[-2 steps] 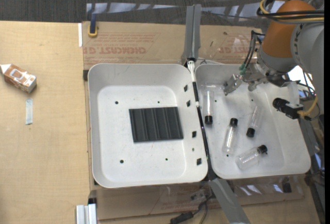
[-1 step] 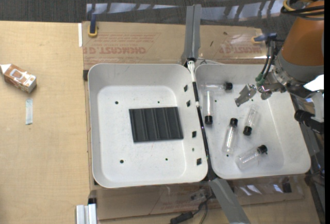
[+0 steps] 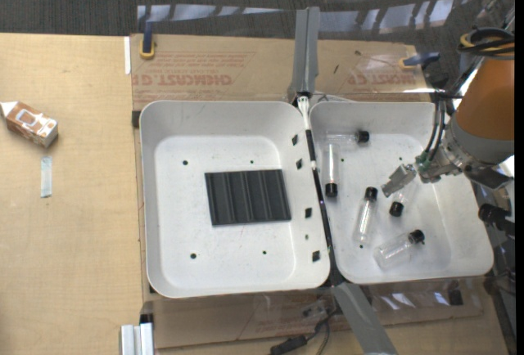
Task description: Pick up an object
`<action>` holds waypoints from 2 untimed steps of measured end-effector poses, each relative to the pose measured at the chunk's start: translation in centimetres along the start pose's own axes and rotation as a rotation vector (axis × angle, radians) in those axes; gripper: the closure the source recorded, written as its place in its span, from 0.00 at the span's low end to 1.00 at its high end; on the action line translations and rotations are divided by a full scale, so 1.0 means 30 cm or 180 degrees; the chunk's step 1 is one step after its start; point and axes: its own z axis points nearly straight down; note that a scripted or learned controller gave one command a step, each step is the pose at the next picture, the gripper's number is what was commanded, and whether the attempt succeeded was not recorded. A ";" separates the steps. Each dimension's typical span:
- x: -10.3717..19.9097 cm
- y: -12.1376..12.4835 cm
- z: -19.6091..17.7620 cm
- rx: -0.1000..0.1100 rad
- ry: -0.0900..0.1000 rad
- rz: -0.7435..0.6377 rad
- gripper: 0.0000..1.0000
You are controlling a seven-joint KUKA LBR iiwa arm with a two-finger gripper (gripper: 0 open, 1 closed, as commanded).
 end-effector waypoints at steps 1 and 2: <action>0.087 0.044 0.191 -0.0005 -0.0002 -0.0224 0.00; 0.148 -0.171 0.119 -0.0003 0.0001 -0.0629 0.00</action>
